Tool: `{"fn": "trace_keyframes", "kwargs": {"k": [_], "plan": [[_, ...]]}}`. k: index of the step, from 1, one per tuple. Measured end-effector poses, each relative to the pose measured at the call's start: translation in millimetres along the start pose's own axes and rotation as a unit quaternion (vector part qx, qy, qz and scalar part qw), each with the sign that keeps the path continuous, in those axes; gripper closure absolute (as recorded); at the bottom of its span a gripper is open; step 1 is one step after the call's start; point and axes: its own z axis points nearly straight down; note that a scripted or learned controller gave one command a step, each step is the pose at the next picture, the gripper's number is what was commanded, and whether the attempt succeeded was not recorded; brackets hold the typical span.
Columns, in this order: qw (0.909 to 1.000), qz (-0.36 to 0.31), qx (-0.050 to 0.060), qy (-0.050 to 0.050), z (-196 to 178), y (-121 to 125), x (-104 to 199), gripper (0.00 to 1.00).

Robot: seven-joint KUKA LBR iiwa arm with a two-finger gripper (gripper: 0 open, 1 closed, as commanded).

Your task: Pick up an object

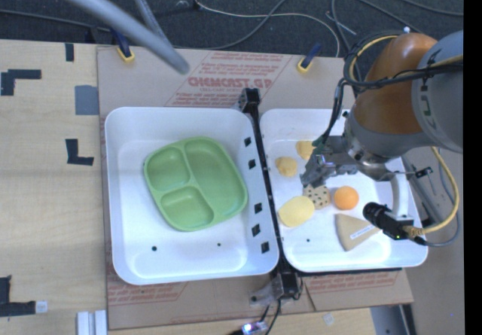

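Right bin [301, 254]: dotted block [320, 197] beneath claw [315, 173]

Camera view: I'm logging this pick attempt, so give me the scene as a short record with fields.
left bin: holds a green divided tray
right bin: holds small food-like pieces
pieces: orange ball, yellow lemon shape, spotted cube, tan wedge, small yellow piece
gripper: low over the right bin, above the spotted cube
held item: none seen between the fingers

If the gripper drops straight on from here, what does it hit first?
Most likely the dotted cracker piece just below the gripper, beside the orange ball; depth is unclear from this slanted view.
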Motion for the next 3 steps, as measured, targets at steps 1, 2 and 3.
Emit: {"fn": "trace_keyframes", "kwargs": {"k": [1,2,3], "plan": [[1.0000,0.000,0.000,0.000,7,27,51,1.00],[1.0000,0.000,-0.001,0.000,-3,56,89,1.00],[1.0000,0.001,-0.001,-0.001,10,95,128,1.00]]}}
